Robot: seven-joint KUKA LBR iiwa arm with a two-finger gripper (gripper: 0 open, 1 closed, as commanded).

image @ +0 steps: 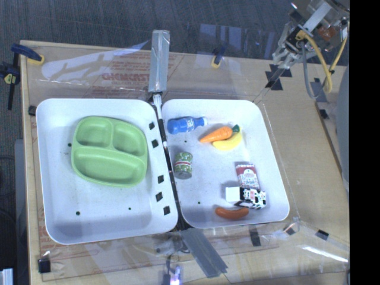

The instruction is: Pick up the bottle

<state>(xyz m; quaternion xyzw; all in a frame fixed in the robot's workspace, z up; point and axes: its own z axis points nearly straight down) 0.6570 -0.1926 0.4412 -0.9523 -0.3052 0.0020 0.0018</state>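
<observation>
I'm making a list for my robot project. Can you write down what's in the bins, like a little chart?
left bin: green plate
right bin: blue bottle, carrot, banana, small can, red box, cow-print carton, sausage
bottle: lying on its side, near the bins' divider
gripper: up high, beyond the right bin's far corner

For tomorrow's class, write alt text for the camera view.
A blue bottle lies in the right bin with a carrot, can and sausage. The gripper hovers beyond that bin's far corner. The left bin holds a green tray.
</observation>
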